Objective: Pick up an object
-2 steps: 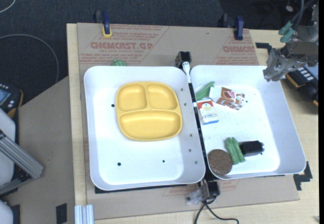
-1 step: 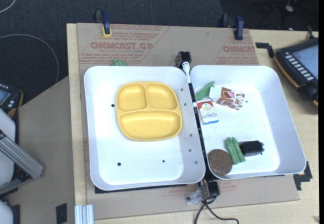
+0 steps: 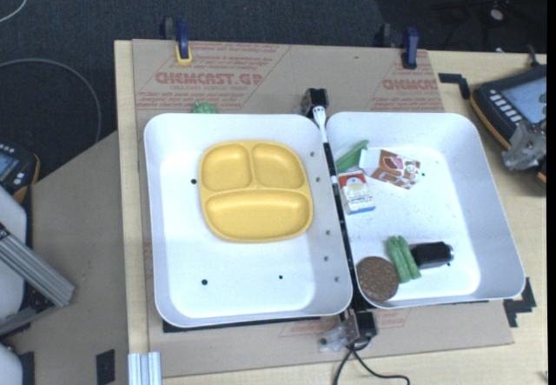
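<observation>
Looking down at a slant, the camera view takes in both bins side by side on a board of brown cardboard (image 3: 261, 70) printed with red lettering; two blue-handled clamps, the left clamp (image 3: 182, 36) and the right clamp (image 3: 409, 46), pin that board at its far edge, presumably so nothing slides when the arm presses down. The left bin (image 3: 174, 227) bears a yellow divided plate (image 3: 256, 190), lying flat and near its middle, with three compartments; the right bin (image 3: 469, 192) holds the loose things a pick could go for. A green strip (image 3: 351, 155) lies tight against the shared wall, and just beside it a small red-and-white carton (image 3: 355, 192); a little further right sits a flat red-and-white packet (image 3: 396, 169), apart from the others and so the easiest to approach. Near the front edge a brown disc (image 3: 378, 278) touches a green ribbed piece (image 3: 401, 257), which in turn touches a black oblong object (image 3: 431, 255) — a cluster that would crowd any grasp.

No arm or gripper reaches over the bins at this moment, so whether its fingers are released or clenched cannot be told; nothing is lifted, and the pick is judged not yet begun.

The bench is pale wood, the floor beyond it dark carpet; a handheld control pendant (image 3: 512, 105) rests at the right — cables trail at the front.
</observation>
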Tool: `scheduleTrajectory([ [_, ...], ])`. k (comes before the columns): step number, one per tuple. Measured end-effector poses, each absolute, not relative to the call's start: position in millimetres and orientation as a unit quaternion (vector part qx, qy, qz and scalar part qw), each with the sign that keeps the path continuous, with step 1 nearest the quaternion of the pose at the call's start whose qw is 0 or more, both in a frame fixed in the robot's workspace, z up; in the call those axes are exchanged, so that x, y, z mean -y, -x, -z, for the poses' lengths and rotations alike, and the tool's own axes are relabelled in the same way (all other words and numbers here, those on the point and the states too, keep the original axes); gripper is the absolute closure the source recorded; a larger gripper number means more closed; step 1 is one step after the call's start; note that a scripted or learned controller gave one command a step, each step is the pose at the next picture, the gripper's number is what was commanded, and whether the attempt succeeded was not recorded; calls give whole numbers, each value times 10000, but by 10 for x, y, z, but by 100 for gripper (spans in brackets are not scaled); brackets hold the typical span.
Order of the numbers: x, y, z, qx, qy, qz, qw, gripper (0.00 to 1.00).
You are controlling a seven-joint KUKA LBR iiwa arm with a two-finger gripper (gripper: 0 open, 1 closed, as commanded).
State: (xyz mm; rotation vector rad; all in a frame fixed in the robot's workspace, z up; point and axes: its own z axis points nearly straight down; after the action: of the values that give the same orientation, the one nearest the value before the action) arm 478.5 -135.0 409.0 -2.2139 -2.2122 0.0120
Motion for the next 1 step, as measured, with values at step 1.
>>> scheduleTrajectory([
  [1,2298,-4783,-5132,7042,7100,8,-80,100],
])
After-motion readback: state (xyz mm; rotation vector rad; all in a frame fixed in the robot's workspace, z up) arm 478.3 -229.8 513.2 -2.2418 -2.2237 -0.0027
